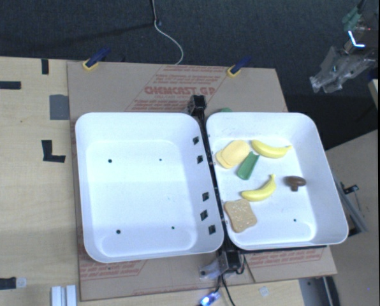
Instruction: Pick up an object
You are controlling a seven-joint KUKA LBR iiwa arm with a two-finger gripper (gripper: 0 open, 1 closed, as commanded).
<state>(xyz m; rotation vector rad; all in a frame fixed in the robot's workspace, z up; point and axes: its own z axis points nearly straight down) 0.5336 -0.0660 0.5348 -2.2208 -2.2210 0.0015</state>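
While curved, bright yellow banana (259,189) — beside toast (240,215)

Red print on the brown cardboard sheet (177,88), above the bins at upper centre, seems to read "CHEMCAST"; the remaining letters are too blurred.

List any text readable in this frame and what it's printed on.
"CHEMCAST GP", red print, seen upside down on the brown board under the bins.
The smaller red lines beneath it on that board are too blurred to read.
No text on the bins or the objects.
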